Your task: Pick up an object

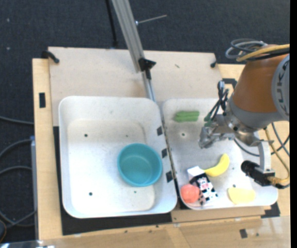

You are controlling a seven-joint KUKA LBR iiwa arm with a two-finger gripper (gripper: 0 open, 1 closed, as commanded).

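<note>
My gripper [208,137] hangs over the middle of the right bin [185,138], below the orange-banded wrist. A green block [186,116] lies up and to the left of it. Below it and a little to the right lies a yellow banana [218,166]. Near the bin's front edge sit a pink ball [190,193], a black-and-white spotted box [204,187] and a pale yellow piece [240,195]. Nothing shows between the gripper and the bin floor.
The left bin [86,123] holds a teal bowl [139,164] near its right wall. A slanted metal pole [133,35] rises behind the bins. Cables and a black fitting [256,172] sit at the right bin's right side.
</note>
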